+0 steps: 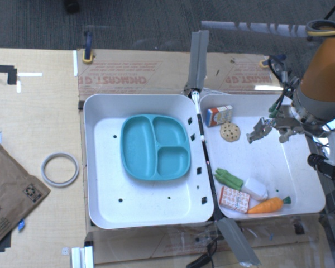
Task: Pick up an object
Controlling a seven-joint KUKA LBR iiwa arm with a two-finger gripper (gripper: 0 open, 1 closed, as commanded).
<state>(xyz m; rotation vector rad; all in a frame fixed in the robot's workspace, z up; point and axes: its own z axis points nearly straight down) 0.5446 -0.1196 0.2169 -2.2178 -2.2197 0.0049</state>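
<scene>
A: Two white bins sit side by side on the desk. What is hard to see?

B: The arm is cut off at the right side, so I see just its orange band and grey wrist. A clear, pale thing lies near the carrot, and I cannot tell what it is. A brown cardboard box at the left is cut off by the corner too.

A: And the gripper?

B: The gripper hangs over the right bin, up near its back half. It looks dark and small from here. I cannot tell if it is open or closed. Nothing sits between its tips that I can see, and it looks apart from the things below.

A: What could it pick up?

B: A round cookie with dark dots lies just left of the gripper. A small box, orange and white, is beside the cookie. Near the front lie a bumpy green veggie, a flat packet with red squares, and a smooth orange carrot.

A: And the left bin?

B: It holds a smooth teal plate with three parts. A ring of tape lies on the desk to its left.
</scene>
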